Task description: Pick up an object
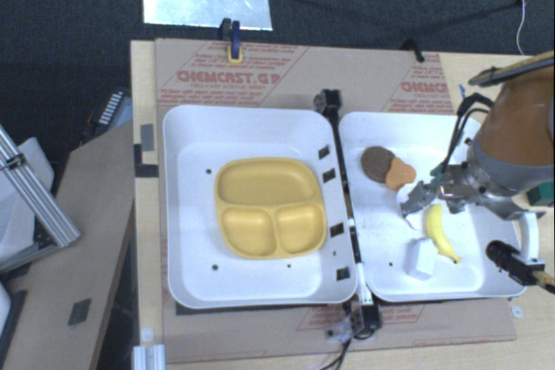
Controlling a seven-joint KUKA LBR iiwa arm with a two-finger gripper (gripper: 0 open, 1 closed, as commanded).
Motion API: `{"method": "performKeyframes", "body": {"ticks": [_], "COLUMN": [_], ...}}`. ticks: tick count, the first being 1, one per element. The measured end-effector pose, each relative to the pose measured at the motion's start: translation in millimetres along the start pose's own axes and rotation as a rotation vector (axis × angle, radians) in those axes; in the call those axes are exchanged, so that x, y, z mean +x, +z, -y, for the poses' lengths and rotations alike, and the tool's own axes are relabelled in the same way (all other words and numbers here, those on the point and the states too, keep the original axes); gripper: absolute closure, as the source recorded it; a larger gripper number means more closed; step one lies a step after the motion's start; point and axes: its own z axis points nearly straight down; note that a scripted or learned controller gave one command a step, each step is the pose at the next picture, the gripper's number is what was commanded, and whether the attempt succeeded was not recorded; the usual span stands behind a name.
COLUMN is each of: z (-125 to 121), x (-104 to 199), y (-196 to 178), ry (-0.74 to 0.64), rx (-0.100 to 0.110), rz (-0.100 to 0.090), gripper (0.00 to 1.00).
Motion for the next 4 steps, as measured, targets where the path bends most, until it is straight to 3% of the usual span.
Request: {"method": "performKeyframes", "body": {"ticks": [1, 3, 4], "z": [-2.2, -10.2, -11.1], "x": [-0.1, -1.5, -1.2], "y": [-3.7, 84.6, 105.7], "ry": [-0.001, 0.000, 0.000], "rx": [-0.008, -0.004, -0.008], "rz": [0.001, 0.000, 0.001], "gripper": [0.00, 0.00, 0.00]}}
